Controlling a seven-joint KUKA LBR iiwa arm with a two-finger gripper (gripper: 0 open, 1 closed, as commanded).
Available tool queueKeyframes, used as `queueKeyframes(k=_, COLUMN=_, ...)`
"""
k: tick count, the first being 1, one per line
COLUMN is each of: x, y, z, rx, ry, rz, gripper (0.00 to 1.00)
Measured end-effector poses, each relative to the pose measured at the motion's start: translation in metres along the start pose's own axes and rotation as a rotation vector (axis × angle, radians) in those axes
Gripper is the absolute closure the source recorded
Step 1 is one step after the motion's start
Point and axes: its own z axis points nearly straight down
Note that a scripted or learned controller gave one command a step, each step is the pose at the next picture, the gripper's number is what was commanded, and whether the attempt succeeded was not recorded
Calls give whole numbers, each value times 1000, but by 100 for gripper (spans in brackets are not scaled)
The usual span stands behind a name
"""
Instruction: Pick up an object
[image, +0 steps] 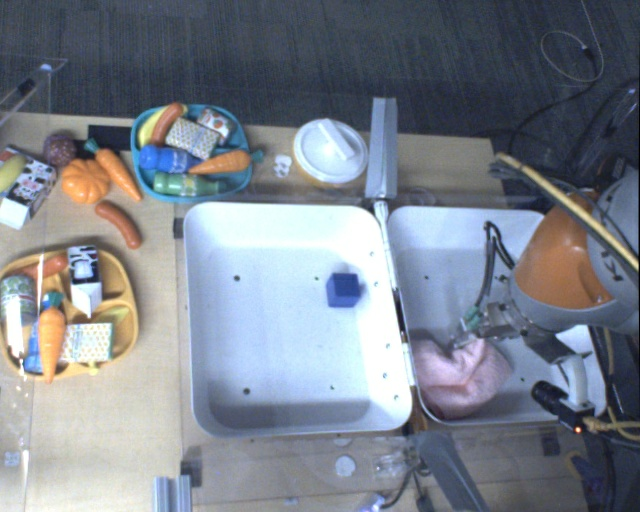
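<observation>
Arm (575, 270) is reaching into the right bin (440, 240) from the right, its gripper (480, 328) sitting at the top edge of the pink cloth (460, 372) — can't tell if it's clenched or released. Cloth is lying in the bin's near corner, soft and bunched — likely slipping out or snagging on the wall. Blue cube (344, 289) is sitting well apart in the left bin (230, 390).

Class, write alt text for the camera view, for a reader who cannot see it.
A grey and orange arm lowers its pincer onto a pink cloth in the right bin. A blue cube lies in the left bin.
</observation>
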Motion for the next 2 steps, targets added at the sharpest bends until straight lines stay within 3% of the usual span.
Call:
queueKeyframes(k=1, x=39, y=75, z=-100, rx=21, ry=13, rz=-308, gripper=100)
queueKeyframes(k=2, x=24, y=137, z=-109, rx=19, ry=14, rz=-575, gripper=100)
